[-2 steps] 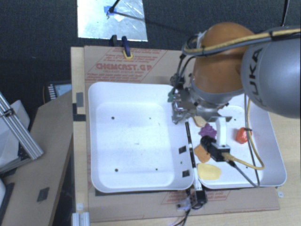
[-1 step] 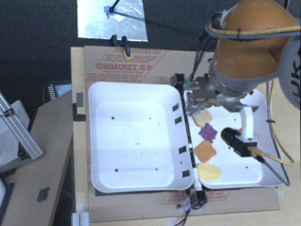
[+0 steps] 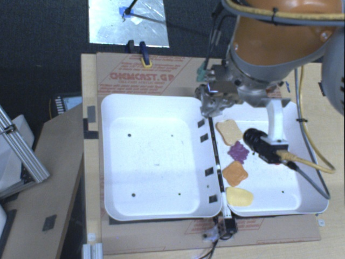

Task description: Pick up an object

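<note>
Currently the tool (image 3: 212, 108) sits low over the top end of the seam where the left bin (image 3: 156, 161) and right bin (image 3: 280, 182) meet, just inside the right bin's upper-left corner. The arm (image 3: 269, 63) comes in from the right, and its orange band (image 3: 285, 4) covers the bin's far edge. The tool is too blurred and cluttered to read, so I can't tell how far open it is, and nothing is visibly held in it. All four candidate objects are in the right bin, in a column along its left wall. From the top: tan piece (image 3: 229, 131), flat and bread-shaped, just below-right of the tool and apart from it. Next is the purple piece (image 3: 237, 152), touching or nearly touching the tan one's lower edge. Then the orange piece (image 3: 235, 172), just beneath the purple. Last is the yellow piece (image 3: 239, 197), nearest the bin's front wall, with a small gap to the orange. The left bin's floor shows a few small dark dots. Black clips (image 3: 208, 171) run down the seam. Both bins rest on a cardboard sheet (image 3: 143, 75) with red print, lying on the surface (image 3: 334, 231). A shiny metal plate (image 3: 129, 15) lies beyond the cardboard.
</note>
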Tool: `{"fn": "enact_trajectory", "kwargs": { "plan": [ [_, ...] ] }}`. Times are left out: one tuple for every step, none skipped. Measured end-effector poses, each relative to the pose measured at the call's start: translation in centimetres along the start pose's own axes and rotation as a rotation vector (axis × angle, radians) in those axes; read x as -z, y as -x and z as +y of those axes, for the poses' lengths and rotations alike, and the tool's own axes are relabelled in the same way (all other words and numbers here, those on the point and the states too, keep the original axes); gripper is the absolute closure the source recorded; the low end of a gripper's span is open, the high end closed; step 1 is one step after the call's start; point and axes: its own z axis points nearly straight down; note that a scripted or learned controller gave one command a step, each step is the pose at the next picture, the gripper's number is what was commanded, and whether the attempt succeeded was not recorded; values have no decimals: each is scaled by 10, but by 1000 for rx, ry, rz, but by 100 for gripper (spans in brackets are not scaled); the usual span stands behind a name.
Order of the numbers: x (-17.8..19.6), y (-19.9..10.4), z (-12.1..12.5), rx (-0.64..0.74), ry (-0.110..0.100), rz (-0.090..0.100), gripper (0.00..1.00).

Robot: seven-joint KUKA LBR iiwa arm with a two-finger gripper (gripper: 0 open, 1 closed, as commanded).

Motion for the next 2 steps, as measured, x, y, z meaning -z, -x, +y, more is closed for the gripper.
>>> {"fn": "enact_trajectory", "kwargs": {
  "plan": [
    [72,-15,-18,-3,0,0,100],
    [63,-58,27,-3,-5,-3,100]
  ]
}}
